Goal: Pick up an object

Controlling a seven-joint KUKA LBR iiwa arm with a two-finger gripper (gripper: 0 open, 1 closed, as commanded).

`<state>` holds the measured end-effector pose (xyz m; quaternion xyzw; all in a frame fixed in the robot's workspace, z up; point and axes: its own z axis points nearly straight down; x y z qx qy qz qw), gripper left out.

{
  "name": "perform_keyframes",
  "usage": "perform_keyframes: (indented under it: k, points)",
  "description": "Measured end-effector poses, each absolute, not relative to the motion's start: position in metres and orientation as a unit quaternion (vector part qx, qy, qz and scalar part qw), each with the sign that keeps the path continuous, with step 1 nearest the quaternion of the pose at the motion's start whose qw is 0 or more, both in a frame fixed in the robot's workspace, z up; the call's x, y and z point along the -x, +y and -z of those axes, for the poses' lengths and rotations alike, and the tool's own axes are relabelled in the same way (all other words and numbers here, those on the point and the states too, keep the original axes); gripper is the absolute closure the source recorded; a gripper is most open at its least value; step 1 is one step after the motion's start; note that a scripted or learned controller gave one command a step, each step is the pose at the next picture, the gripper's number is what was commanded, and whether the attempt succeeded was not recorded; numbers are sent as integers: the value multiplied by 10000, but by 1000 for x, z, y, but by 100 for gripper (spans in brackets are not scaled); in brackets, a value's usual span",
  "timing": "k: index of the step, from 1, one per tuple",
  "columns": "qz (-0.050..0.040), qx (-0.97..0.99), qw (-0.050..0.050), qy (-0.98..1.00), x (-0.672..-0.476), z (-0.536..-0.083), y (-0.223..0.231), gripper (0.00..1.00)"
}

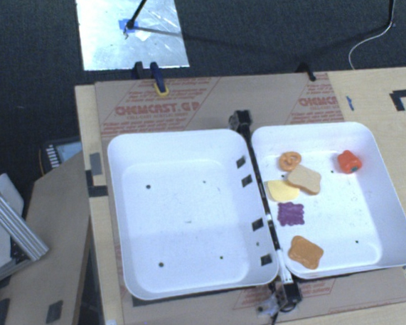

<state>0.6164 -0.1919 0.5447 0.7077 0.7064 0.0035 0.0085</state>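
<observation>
Camera view shows the job not yet begun: nothing is lifted, and every toy lies flat in a bin. I cannot tell if the pincer is spread or pressed together.

The left bin has bare white floor. The right bin, on the side the arm comes in from, has six small things. Along its left wall lie a yellow piece, a purple piece, an orange round thing and a brown toast. A tan bread slice touches the yellow piece. The red toy sits apart, nearest the arm's side, so I think it is easiest to grab.
</observation>
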Motion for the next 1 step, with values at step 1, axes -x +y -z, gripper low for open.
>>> perform_keyframes:
  k: [1]
  points:
    - [-16,-7033,8,7109,-624,-535,-121,100]
